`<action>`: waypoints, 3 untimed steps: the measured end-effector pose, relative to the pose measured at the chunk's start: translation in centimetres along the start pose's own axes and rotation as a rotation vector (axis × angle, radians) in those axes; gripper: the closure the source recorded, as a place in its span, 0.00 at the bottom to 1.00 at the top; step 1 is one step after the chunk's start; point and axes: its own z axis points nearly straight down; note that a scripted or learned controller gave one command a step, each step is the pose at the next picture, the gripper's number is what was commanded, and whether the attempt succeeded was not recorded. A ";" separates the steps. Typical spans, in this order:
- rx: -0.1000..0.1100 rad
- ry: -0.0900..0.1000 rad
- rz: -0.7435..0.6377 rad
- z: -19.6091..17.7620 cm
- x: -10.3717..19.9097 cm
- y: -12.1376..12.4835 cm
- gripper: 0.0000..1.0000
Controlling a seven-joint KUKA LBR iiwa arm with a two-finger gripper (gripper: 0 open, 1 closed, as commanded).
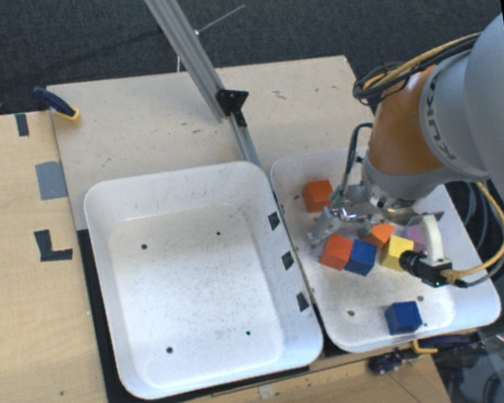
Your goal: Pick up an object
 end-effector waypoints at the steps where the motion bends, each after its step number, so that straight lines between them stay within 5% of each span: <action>1: -0.004 -0.001 -0.001 2.8 0.1 -0.1 0.00; 2: -0.005 0.001 -0.002 1.7 0.2 -0.1 1.00; 3: -0.013 -0.001 -0.001 -3.9 0.3 0.9 1.00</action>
